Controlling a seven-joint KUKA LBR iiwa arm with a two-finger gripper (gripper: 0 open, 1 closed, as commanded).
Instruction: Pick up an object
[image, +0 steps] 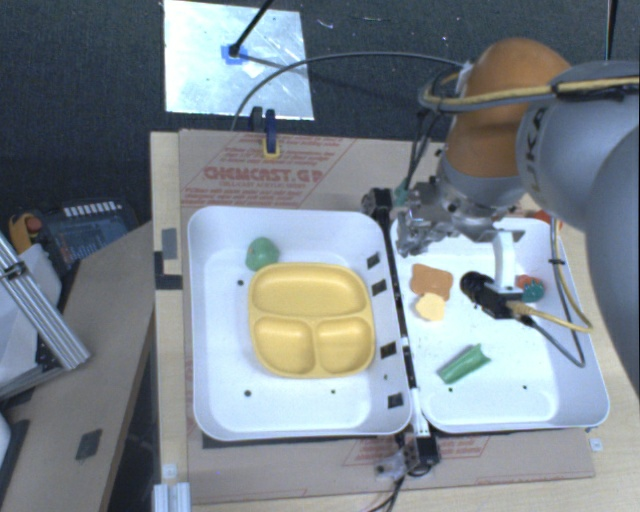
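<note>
Orange block (432, 277) lies in the right bin (560, 395), near its left wall, just below my gripper (415, 232). I cannot tell how the gripper is set. I should come straight down and stay off the yellow piece (431, 307) touching it.

left bin (215, 300): yellow tray (310, 318), green ball (262, 252) | right bin (560, 390): tool (420, 238), orange block (432, 279)

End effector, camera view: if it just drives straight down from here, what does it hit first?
Probably the orange block, or bare right bin floor beside it. The end effector hangs over that bin's upper left corner, the block just below it in the image. Height and exact alignment are unclear from this slant.
</note>
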